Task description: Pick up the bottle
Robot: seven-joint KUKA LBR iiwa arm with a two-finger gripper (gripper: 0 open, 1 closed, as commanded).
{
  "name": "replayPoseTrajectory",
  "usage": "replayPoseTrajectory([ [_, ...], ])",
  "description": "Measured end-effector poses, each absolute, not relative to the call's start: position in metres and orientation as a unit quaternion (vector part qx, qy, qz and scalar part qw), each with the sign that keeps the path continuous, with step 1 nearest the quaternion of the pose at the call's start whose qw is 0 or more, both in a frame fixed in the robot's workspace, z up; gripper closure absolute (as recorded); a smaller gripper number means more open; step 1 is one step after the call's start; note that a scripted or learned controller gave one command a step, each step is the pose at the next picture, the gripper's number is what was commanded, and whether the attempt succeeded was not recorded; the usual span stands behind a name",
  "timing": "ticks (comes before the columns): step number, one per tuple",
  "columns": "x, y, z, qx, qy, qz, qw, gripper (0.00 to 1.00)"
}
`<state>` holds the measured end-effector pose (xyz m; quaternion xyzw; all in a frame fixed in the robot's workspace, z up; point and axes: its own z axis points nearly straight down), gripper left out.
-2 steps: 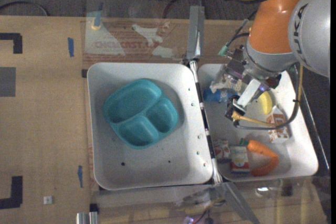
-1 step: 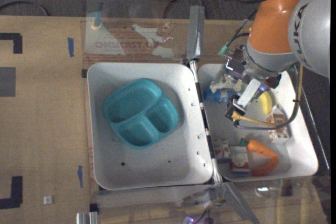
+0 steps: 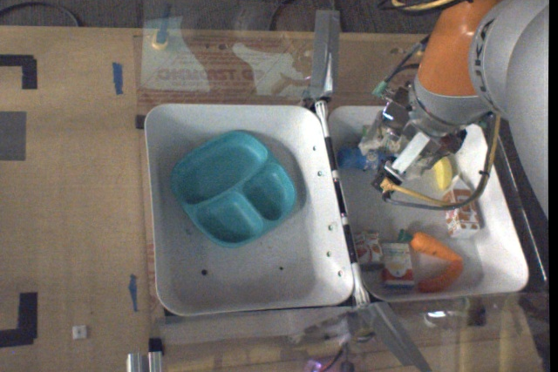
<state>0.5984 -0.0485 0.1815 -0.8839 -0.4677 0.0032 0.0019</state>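
Note:
My gripper (image 3: 394,159) hangs low over the upper left part of the right bin (image 3: 510,261), at the end of the grey arm with the orange band. Just under and left of it lies what looks like a clear bottle (image 3: 373,139) with a blue end (image 3: 352,158) close to the bin's left wall. The gripper's body covers much of the bottle, and I cannot make out whether they touch.
The right bin also holds a yellow item (image 3: 445,174), an orange carrot-like toy (image 3: 436,248) and small cartons (image 3: 398,262) (image 3: 462,220). A teal divided plate (image 3: 233,186) lies in the left bin (image 3: 166,274). Cables trail from the wrist.

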Motion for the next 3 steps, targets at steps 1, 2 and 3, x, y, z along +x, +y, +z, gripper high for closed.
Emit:
replayPoseTrajectory([
  [1,0.666,-0.114,0.138,-0.859,-0.512,0.0017,0.000,0.00],
  [2,0.644,-0.114,0.097,-0.899,-0.438,-0.0093,-0.003,0.00],
  [3,0.577,-0.112,0.098,-0.883,-0.470,-0.0150,-0.009,0.00],
])
